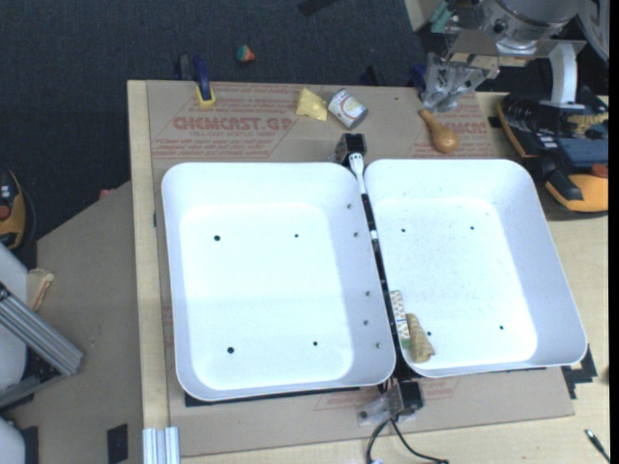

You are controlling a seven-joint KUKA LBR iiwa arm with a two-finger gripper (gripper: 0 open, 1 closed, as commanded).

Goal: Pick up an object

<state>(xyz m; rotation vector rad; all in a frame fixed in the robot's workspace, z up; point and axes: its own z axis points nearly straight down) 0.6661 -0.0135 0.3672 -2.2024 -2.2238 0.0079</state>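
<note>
Your gripper (447, 92) hangs beyond the far rim of the right bin (542, 211); whether it's open, you cannot tell. The tan object (418, 337) lies well below it, at that bin's near-left corner (against the wall).

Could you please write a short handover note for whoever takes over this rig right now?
Gripper: above the bench behind the right bin, beside a brown wooden piece; nothing visibly held.
Objects: one small tan item sits in the right bin's near-left corner. A yellow piece and a small box lie on the board behind the left bin.
Done: no pick yet.
Left: pick up an object.
</note>
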